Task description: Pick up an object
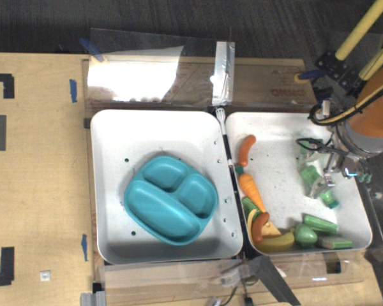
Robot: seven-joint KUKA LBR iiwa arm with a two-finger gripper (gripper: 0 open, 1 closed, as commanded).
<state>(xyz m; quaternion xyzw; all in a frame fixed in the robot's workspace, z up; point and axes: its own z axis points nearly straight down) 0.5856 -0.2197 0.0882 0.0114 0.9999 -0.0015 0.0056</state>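
My gripper [324, 178] hangs low over the right part of the right bin [277, 129], the arm coming in from the right edge. A pale green toy piece [309, 173] lies right beside it on the left, and a small darker green piece [330, 200] sits just below it. Whether either one is touched I cannot tell. Along the bin's left wall lie an orange chili [246, 149] and a carrot [251, 191]. A yellow banana [276, 240] and several green vegetables [319, 224] crowd the front edge.
The left bin [108, 132] holds a teal divided plate [171, 198]. A raised divider [228, 171] separates the two bins. Cables and a yellow rod [364, 24] hang at the upper right above the arm. A bare patch of floor [277, 177] shows in the middle of the right bin.
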